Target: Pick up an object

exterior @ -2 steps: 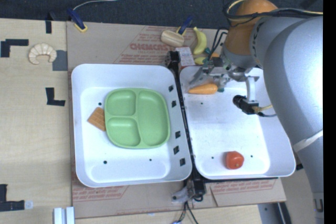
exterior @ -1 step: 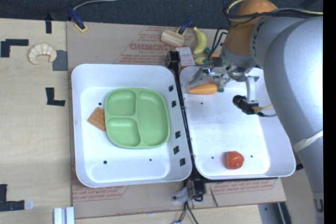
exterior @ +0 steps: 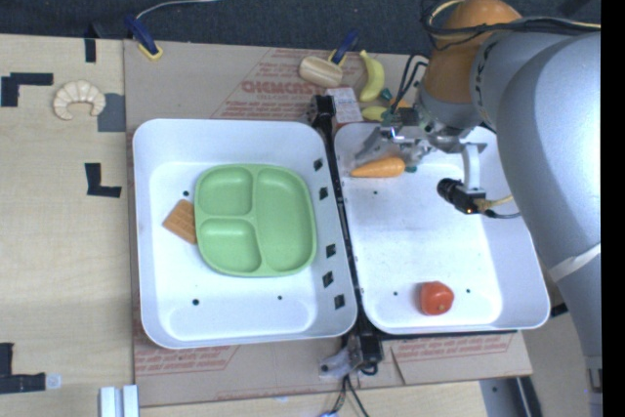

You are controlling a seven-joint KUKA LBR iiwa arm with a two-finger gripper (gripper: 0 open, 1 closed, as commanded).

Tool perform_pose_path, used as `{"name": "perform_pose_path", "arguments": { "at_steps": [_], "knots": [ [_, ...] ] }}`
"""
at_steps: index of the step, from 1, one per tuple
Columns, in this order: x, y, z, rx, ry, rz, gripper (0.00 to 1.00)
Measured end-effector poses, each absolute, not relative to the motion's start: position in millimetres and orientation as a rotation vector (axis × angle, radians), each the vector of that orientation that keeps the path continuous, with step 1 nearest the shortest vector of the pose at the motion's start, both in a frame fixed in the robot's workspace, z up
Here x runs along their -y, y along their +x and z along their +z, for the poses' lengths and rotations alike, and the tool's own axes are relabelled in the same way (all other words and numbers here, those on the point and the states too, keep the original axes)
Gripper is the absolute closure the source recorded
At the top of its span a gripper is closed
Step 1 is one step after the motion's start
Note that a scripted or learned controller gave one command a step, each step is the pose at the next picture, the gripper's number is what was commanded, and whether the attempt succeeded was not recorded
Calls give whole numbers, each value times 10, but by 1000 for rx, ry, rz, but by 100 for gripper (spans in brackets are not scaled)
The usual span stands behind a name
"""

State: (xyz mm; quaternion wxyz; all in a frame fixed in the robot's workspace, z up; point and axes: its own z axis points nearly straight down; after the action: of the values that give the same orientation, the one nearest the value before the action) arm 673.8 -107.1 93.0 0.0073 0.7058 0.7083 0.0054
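I read this as the approach step: my gripper (exterior: 398, 144) is low over the far end of the right-hand shallow white bin (exterior: 508, 303), with the small orange carrot-shaped toy (exterior: 378, 169) lying on the bin floor just below and slightly left of it, touching or nearly so. I cannot tell from this slanted view how the gripper is set, nor whether the carrot is caught in it, so I would not call it held. The next move, as I judge it, calls for centring over the carrot's long body, closing across its narrow width, then lifting straight up clear of the bin wall. A round red tomato-like toy (exterior: 436, 298) sits well apart, toward the near end of the same bin. The grey arm (exterior: 547, 112) reaches in from the right, its orange band (exterior: 459, 54) above the wrist, wrist bent downward.
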Motion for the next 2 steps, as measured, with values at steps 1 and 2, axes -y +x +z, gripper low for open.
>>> {"name": "perform_pose_path", "arguments": {
  "at_steps": [1,2],
  "knots": [
    [998,6743,941,-2207,2202,14,0],
    [1024,6739,933,-2211,2205,14,0]
  ]
}}
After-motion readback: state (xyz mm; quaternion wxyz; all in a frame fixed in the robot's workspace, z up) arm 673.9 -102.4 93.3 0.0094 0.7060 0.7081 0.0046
